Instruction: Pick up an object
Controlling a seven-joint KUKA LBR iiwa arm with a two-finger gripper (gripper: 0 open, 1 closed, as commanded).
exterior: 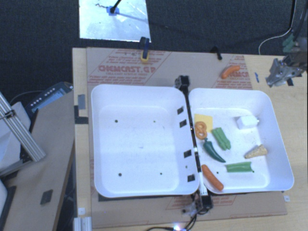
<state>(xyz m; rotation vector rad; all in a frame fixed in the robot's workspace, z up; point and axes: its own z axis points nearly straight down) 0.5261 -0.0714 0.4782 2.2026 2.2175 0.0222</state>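
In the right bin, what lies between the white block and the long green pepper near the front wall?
In the camera view, a tan wedge lies between the white block and the long green pepper, slightly toward the bin's right wall.

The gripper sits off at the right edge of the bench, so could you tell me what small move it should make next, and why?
Probably a short move leftward and forward, to bring the gripper over the right white bin. It sits outside the bin's far right corner, beside the bench edge, while the pickable things lie inside: the nearest looks like the small white block, with the tan wedge further on.
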